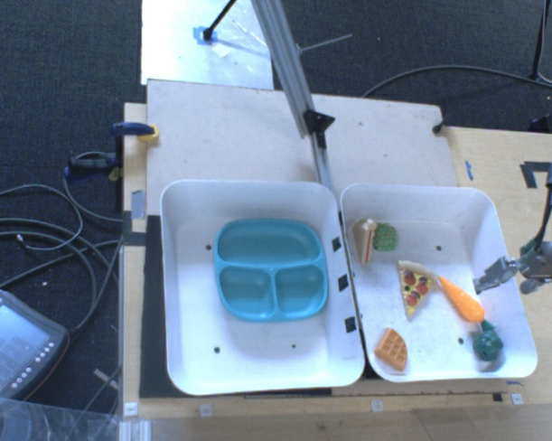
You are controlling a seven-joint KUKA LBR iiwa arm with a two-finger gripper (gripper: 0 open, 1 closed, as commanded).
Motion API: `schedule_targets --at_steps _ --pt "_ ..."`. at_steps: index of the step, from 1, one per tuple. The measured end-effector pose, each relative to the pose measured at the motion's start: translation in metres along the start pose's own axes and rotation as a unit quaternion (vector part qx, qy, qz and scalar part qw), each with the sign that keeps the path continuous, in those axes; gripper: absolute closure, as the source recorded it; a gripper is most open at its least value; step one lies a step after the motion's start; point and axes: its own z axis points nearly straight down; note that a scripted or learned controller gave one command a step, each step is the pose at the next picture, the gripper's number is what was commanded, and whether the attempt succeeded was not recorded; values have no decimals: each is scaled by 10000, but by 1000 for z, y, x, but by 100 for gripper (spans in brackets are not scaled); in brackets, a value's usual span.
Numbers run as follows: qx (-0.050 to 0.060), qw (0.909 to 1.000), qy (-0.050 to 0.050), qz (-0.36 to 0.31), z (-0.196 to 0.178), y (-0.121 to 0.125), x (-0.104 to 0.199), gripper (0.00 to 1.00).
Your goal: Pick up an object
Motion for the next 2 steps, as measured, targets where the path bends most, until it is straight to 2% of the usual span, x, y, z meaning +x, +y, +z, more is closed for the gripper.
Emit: schedule_targets --at_steps 1,2 --pt "-3 10000 -1 10 0 0 0 0" --pt "27 10000 6 28 62 -4 -1 0"
